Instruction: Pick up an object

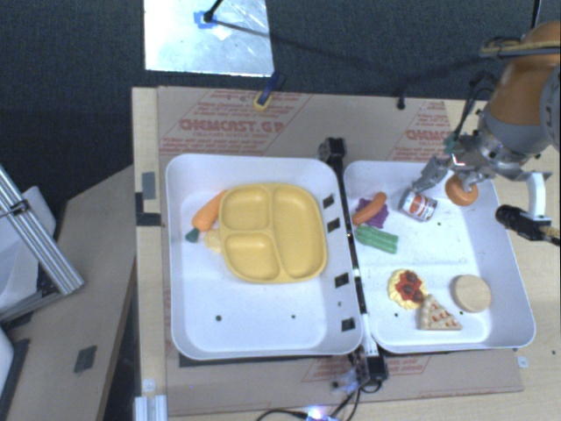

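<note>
My gripper (443, 184) hangs over the far part of the right bin (500, 261), open, with one grey finger (428, 175) slanting down to the left. A small red and white can (419, 205) lies on its side just below that finger. An orange ball (462, 190) sits under the other side of the gripper. I see nothing held between the fingers. An orange sausage (372, 207) lies further left on a purple bunch of grapes (369, 218), with a green piece (378, 239) below them.
Near the front of the right bin lie a pasta heap (406, 288), a pizza slice (436, 316) and a tan round disc (472, 293). The left bin (188, 314) holds a yellow divided plate (267, 232) and a carrot (208, 210).
</note>
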You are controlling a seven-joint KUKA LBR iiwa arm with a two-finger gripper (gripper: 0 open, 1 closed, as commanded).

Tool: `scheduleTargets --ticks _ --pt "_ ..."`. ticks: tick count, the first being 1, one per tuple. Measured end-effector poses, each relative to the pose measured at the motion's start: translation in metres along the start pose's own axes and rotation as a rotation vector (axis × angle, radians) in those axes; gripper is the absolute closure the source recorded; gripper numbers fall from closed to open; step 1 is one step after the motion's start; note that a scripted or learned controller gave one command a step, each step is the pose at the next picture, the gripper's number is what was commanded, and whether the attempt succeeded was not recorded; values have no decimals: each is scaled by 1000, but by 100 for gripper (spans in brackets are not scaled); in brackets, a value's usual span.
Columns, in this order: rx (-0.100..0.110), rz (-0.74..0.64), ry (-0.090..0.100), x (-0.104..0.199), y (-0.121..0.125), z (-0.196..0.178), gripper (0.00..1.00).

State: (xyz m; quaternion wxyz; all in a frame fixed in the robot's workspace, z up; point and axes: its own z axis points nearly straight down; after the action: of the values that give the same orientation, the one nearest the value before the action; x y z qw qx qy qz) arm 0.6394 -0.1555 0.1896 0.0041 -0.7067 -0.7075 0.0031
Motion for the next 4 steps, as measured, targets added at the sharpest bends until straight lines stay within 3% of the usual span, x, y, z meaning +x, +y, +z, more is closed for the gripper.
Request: scheduleTargets --ticks 1,2,3,4 --pt "-12 -2 -2 0 3 -7 0" --pt "-7 -4 0 7 5 53 0" --pt "-16 -3 -3 6 7 74 0" --pt "-17 -5 -3 6 8 65 100"
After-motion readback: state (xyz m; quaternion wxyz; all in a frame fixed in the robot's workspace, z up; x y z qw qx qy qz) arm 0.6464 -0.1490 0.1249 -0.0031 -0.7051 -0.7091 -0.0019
